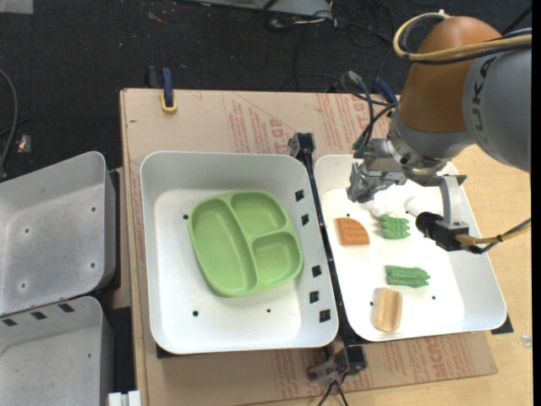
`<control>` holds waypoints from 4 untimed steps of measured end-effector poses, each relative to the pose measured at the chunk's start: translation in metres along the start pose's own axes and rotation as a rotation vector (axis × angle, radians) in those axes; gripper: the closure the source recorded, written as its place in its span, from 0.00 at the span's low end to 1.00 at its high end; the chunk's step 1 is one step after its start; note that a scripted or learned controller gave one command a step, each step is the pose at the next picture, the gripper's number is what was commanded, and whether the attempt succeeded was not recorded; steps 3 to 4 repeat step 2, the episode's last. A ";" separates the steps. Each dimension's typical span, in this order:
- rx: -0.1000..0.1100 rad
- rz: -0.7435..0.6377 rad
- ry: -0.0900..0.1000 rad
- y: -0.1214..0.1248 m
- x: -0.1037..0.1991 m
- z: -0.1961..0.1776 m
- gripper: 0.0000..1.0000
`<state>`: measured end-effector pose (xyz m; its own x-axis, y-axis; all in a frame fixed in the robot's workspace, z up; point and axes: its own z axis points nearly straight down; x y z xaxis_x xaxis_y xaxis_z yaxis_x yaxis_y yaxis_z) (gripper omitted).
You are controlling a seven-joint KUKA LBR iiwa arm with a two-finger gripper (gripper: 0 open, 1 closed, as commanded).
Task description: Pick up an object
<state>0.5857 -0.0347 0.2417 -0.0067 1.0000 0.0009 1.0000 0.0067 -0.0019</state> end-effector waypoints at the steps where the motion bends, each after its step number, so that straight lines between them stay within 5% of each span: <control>1: 0.001 0.000 0.000 -0.024 0.052 0.003 1.00; 2: 0.001 0.000 0.000 -0.035 0.099 0.015 1.00; 4: 0.001 0.000 0.000 -0.035 0.099 0.015 1.00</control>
